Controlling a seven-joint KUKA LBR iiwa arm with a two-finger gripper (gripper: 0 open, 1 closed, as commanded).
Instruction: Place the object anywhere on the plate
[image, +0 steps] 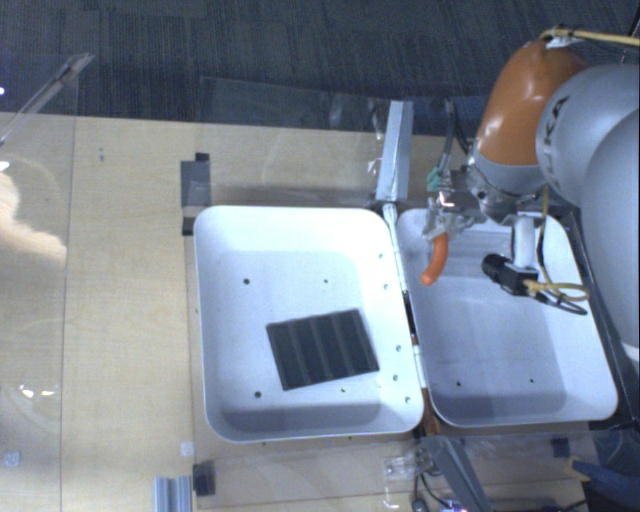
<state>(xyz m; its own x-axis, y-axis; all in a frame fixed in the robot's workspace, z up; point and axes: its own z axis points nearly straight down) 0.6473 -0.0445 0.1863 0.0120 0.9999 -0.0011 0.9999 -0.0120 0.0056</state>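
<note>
A small orange carrot-shaped object (434, 262) hangs tilted over the far left corner of the right shallow white bin (520, 390), its top end pinched between the closed-down fingers of the pincer (440, 222). The dark grey ribbed rectangular plate (322, 348) lies well apart in the left white bin (230, 300) on the light wooden desk (100, 350).

Two bins sit side by side on the bench (110, 330), their inner rims touching. In the left bin (215, 300) a ribbed plate (322, 348) lies flat, tilted slightly, near the front edge. Over the right bin (590, 390), by its back left corner, hangs the pincer (441, 222) with a carrot-shaped object (434, 262) below it (grip unclear).
</note>
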